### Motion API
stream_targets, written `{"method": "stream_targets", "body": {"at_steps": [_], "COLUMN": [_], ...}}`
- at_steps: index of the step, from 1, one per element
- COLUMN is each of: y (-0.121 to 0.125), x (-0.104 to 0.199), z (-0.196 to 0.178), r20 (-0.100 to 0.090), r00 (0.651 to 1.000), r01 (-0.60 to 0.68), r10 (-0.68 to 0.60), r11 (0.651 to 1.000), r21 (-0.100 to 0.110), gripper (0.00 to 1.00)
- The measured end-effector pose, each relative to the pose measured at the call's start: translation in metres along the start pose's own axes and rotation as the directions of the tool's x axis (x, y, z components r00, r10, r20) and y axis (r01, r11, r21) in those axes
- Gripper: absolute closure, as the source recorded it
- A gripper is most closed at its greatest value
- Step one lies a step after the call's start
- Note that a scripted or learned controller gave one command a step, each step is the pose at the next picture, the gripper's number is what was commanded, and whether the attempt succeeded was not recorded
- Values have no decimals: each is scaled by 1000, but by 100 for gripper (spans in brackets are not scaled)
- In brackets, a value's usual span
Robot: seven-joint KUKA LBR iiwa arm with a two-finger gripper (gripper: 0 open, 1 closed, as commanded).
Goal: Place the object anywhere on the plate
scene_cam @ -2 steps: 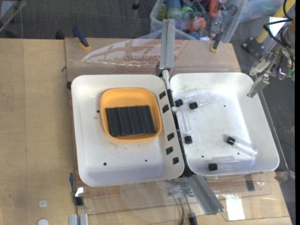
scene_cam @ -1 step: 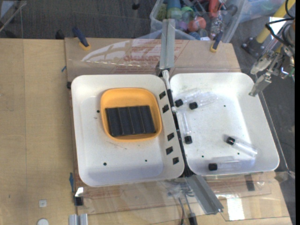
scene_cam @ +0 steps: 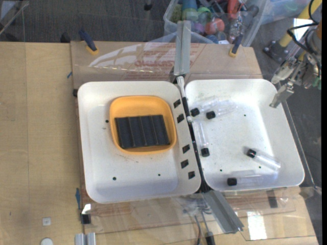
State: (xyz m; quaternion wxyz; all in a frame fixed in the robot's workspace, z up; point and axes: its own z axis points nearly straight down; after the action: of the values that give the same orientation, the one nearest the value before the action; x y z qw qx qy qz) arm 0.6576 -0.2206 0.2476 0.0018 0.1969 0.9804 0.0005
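Note:
An orange plate (scene_cam: pixel 134 103) with rounded corners lies in the left bin (scene_cam: pixel 97 172). On it rests a black ribbed rectangular object (scene_cam: pixel 142 131), flat and covering the plate's front half. My gripper (scene_cam: pixel 280 94) hangs over the far right rim of the right bin (scene_cam: pixel 283 131), well away from the plate, and nothing can be seen in it.
Several clear tubes with black caps lie in the right bin, such as one (scene_cam: pixel 261 158) near the right and one (scene_cam: pixel 213 111) at the back left. A metal divider (scene_cam: pixel 182 55) runs between the bins. A clear tub of colourful toys (scene_cam: pixel 219 6) stands behind.

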Motion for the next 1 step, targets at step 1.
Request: {"method": "stream_targets", "body": {"at_steps": [1], "y": [2], "x": [-3], "z": [2], "r20": [3], "r00": [998], "r01": [66], "r10": [-66], "r11": [998], "r21": [0], "gripper": [0]}}
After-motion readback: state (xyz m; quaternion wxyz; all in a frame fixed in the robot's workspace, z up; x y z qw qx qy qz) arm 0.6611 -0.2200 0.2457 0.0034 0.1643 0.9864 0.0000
